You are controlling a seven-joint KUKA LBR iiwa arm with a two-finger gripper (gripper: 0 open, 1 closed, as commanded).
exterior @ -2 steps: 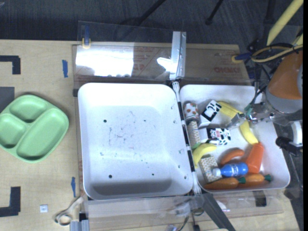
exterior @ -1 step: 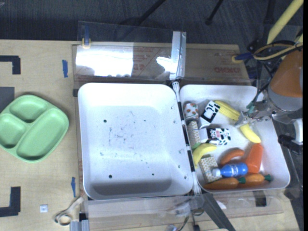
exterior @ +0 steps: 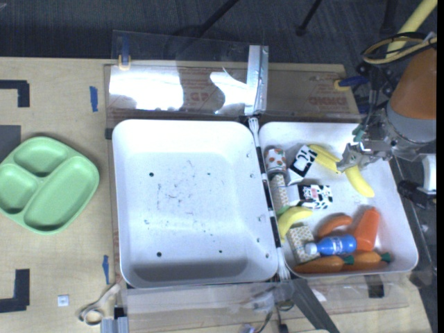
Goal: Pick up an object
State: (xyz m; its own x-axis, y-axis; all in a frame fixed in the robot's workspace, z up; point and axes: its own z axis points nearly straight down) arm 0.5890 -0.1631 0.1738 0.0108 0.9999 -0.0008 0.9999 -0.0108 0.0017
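Listing the bench contents from the left edge across:

Item 1. Green divided plate (exterior: 46,184), three compartments, resting on the wooden bench top (exterior: 62,269) well apart from the bins.

Item 2. Pair of scissors with pale handles (exterior: 97,309), lying on the bench near the front left corner of the left bin.

Item 3. Left white bin (exterior: 187,200), shallow, with small dark dots and faint scuff marks on its floor.

Item 4. Clear plastic sheet (exterior: 184,82), standing behind the left bin and catching glare.

Item 5. Right white bin (exterior: 406,255), touching the left bin along the shared rim. Contents, left to right:
- slim patterned can (exterior: 277,179), lying against the left wall;
- black-and-white printed block (exterior: 302,160), near the back;
- cow-patterned toy (exterior: 316,195), just in front of that block;
- yellow piece (exterior: 295,217), beside the can's near end;
- speckled sponge-like block (exterior: 300,238), near the front;
- blue-and-white bottle (exterior: 334,245), lying on its side over the toy carrot (exterior: 340,262);
- red-orange rounded toy (exterior: 334,223), just behind the bottle;
- orange bottle-shaped item (exterior: 368,227), tilted, towards the right;
- banana (exterior: 347,168), lying diagonally at the back right.

Item 6. Gripper (exterior: 355,155), on the grey arm with orange band (exterior: 416,92), positioned over the banana's middle at the back right of the right bin. Whether the fingers are apart or together cannot be told, and no object is visibly between them.
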